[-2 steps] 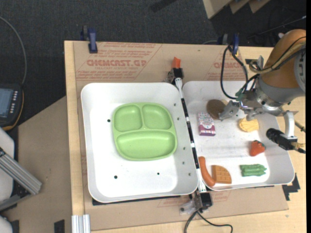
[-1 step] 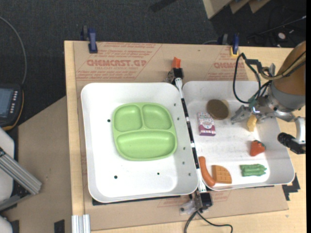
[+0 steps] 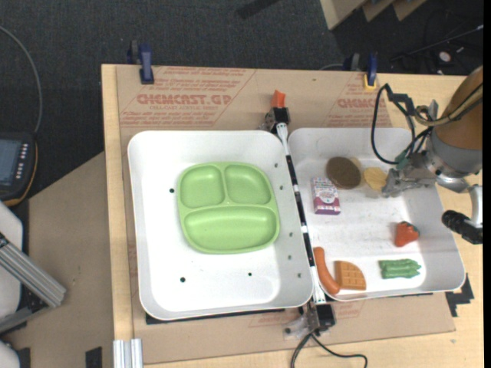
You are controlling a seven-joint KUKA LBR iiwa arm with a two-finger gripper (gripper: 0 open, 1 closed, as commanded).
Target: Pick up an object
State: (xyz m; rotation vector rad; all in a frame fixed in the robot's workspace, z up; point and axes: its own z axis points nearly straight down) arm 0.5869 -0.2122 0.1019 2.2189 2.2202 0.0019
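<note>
Green divided plate (image 3: pixel 228 208) sits alone in the far-left bin (image 3: pixel 146 228), well away from the hand (image 3: pixel 393 184). Closer in: a small pink carton (image 3: pixel 327 196), then a brown patty (image 3: pixel 344 172) and a yellow piece (image 3: pixel 374 178) just beside the hand. They're probably light, hard, slick plastic toys, so I'd pinch the yellow piece across its middle. Can't tell whether the hand is spread or pressed together.
</note>
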